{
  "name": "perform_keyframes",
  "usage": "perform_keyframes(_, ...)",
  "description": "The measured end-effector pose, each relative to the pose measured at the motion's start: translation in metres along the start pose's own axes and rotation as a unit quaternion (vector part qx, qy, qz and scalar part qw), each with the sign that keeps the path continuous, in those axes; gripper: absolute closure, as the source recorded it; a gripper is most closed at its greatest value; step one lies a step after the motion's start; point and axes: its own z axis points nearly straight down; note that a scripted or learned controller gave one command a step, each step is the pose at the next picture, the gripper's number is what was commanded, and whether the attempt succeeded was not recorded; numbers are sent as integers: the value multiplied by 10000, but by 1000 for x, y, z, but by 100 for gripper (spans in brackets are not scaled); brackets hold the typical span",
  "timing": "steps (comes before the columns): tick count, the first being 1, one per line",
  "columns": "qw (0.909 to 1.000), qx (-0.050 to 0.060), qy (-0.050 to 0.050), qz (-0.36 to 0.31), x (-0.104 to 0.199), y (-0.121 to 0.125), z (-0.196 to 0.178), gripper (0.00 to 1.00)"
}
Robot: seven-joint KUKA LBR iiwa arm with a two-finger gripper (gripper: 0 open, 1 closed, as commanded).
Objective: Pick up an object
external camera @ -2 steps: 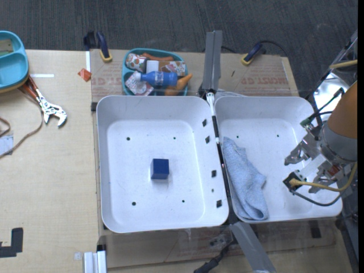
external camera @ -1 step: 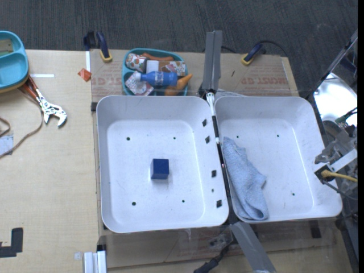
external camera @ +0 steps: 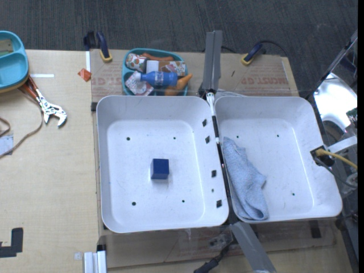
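A blue cube is seen at the centre of the left bin. A grey cloth is draped along the right bin's left side. The gripper's state cannot be told.

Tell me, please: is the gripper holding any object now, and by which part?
Nothing is seen held: the blue block lies alone in the left bin, the cloth in the right bin.
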Motion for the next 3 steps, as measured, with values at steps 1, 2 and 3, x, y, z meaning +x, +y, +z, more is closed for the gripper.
perform_keyframes(1,9997,13,-4,-257,1,0,70,0)
perform_keyframes(2,10000,2,2,0,0,0,-7,0)
perform_keyframes(3,10000,7,5,24,16,-54,110,0)
